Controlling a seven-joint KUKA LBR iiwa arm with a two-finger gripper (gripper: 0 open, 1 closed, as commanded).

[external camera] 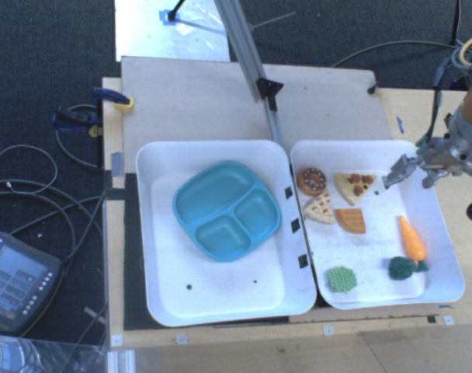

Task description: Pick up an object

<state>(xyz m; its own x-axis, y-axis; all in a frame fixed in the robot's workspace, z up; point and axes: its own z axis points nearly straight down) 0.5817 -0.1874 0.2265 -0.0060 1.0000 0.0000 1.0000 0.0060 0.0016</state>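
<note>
**Claw open and empty over the right bin's far corner**

The claw (413, 172) hangs above the upper right part of the right bin (450, 286), its two fingers spread apart with nothing between them. One fingertip (397, 171) points toward the pizza slice (354, 186), close to it but not touching.

The toy foods lie scattered in the right bin. A chocolate donut (311, 180) sits near the bin's upper left corner, with the pizza slice just to its right. Below them lie a pale wedge with red dots (321, 208) and, beside it, an orange-brown piece (351, 221). A carrot (411, 238) lies lengthwise near the right wall, a dark green broccoli (404, 267) just below it. A light green round piece (342, 279) rests near the bin's front edge.

The left bin (162, 286) holds a teal divided plate (226, 221) with three compartments, set at a tilt on the bin floor. Both bins sit side by side on the counter (189, 99).
</note>
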